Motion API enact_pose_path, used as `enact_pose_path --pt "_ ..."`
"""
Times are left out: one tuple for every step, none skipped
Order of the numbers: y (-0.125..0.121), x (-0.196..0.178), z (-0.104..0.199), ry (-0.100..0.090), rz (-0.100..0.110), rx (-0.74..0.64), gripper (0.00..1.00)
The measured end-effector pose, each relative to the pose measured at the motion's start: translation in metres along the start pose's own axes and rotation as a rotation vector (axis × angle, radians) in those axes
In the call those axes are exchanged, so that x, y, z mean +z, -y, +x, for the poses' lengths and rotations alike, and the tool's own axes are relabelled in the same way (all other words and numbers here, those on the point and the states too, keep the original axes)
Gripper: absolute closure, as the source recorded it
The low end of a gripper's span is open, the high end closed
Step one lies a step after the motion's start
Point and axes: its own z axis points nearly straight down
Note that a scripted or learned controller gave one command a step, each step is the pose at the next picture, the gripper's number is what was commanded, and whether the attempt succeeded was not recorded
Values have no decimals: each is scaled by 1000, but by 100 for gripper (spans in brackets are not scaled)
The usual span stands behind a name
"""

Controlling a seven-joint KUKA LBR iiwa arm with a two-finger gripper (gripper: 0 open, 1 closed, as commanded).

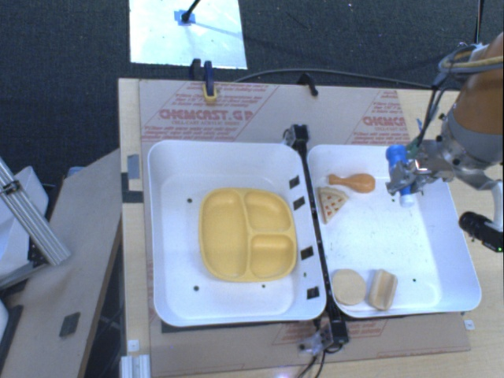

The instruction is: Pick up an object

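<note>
Claw [403, 181] hovered at right bin's [449, 286] 1 o'clock, drumstick [353, 182] at its 9; finger state unclear.

Bench [134, 235], tan wood, seen from above at a slant. A clear sheet [236, 113] with red lettering covers most of its top; a yellow and blue clamp [209, 81] grips the sheet at the far edge. Two shallow white bins rest on the sheet, side by side and touching along their inner walls. Left bin [169, 172]: holds a yellow divided plate [246, 235]. Right bin [449, 290]: holds small food items. Black clips [298, 136] sit at the seam between the bins, at the far end and at the near end. Dark carpet [63, 53] surrounds the bench.
</note>
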Motion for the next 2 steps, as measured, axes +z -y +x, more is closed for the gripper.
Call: enact_pose_path --pt "-19 9 44 -1 5 -3 100" --pt "-33 9 96 -3 5 -5 100"
